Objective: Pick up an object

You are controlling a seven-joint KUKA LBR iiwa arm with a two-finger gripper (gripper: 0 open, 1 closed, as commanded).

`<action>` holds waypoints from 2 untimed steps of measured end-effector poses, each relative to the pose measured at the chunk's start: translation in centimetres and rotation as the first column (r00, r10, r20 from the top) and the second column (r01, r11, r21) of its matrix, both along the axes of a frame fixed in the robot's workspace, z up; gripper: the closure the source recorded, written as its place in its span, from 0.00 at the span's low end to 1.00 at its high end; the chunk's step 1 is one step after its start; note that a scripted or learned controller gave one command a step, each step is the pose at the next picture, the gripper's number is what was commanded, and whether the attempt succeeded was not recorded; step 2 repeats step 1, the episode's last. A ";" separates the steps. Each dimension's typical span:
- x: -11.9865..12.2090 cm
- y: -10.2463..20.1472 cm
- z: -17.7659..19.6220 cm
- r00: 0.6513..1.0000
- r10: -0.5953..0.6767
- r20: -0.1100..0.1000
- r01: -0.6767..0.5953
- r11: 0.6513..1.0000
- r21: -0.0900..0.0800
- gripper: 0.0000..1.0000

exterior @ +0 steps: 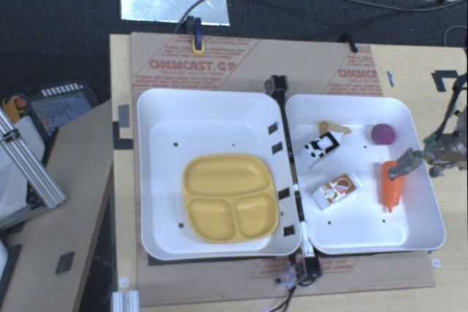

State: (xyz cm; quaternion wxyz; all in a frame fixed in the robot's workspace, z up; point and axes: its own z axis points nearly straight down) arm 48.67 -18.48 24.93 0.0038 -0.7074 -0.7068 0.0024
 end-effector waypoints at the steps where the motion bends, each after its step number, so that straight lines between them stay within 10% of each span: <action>1: 0.2 0.0 0.5 1.000 0.004 0.010 -0.004 1.000 -0.003 0.00; 2: 0.2 0.0 0.5 1.000 0.004 0.010 -0.004 1.000 -0.003 0.00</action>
